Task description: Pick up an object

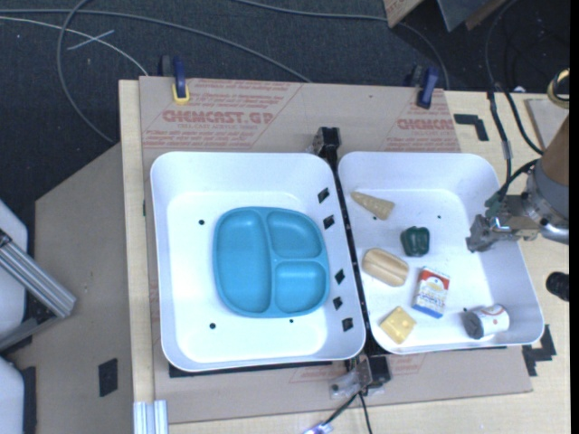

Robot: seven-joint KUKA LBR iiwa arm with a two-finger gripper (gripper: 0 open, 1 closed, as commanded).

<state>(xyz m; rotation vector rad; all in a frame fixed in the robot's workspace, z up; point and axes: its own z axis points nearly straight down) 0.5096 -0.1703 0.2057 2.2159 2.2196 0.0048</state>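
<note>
I am looking down on a bench with two shallow white bins set side by side. My pincer point(481, 233) hangs over the right edge of the right bin point(507, 278), reaching in from the right, and nothing sits between its tips. From this angle I cannot tell how far apart they stand.

The left bin point(181, 242) holds a blue divided plate point(270, 261), lying flat near its middle, well apart from my pincer.

The right bin holds the small things I could pick up. A pale wedge point(374, 204) lies toward the far edge. A dark green pepper point(415, 240) sits near the middle, the closest item to my pincer. Just left of it, toward me, lies a tan bread roll point(384, 267). A small red and white carton point(431, 292) lies beside the roll. A yellow block point(397, 325) rests near the front edge, and a little white cup point(487, 320) lies on its side in the front right corner.

The things lie spread apart, which I judge leaves room for my tips around each.
</note>
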